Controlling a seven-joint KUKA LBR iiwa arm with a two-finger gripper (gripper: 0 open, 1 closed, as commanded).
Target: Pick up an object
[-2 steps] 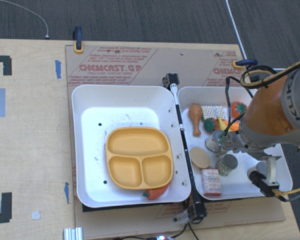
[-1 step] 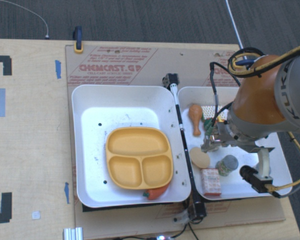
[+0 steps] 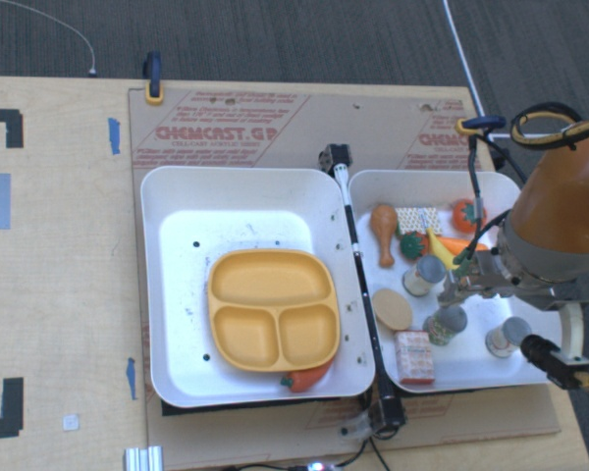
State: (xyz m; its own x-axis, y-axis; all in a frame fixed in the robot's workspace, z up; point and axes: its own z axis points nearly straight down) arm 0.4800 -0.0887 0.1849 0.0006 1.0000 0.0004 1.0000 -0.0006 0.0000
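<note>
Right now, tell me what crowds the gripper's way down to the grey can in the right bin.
Nothing lies over the grey can, which sits just below the gripper. Close neighbours: tan disc to its left, red box below-left.

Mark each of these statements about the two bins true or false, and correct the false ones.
1. The yellow divided plate lies in the left bin. True.
2. The drumstick lies on the plate. False: it lies in the right bin.
3. The plate has three compartments. True.
4. The red pepper lies at the plate's far edge. False: it sticks out from under the near edge.
5. The tool is over the right bin. True.
</note>
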